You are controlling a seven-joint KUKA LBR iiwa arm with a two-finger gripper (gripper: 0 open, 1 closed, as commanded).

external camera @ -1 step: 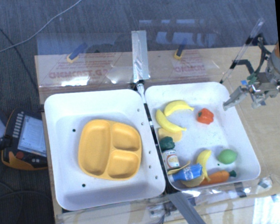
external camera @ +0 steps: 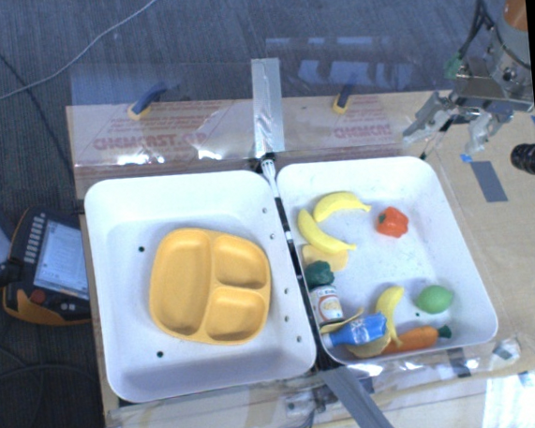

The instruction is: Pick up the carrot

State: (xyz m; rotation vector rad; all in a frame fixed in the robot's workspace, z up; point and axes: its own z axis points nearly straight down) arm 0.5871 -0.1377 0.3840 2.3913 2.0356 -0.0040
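The arm (external camera: 511, 6) at the upper right is cut off by the frame's edge. At the lower right, the carrot's (external camera: 416, 339) left end is hidden under a blue packet (external camera: 362, 331). The small bottle's (external camera: 328, 303) label is too small to read.

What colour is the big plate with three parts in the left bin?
The plate is yellow all over, with no pattern. It shows plainly in the camera view.

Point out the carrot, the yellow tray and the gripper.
carrot (external camera: 417, 338): camera view, middle of its orange body.
yellow tray (external camera: 187, 280): camera view, floor of its large compartment.
gripper (external camera: 447, 121): camera view, between its fingertips.
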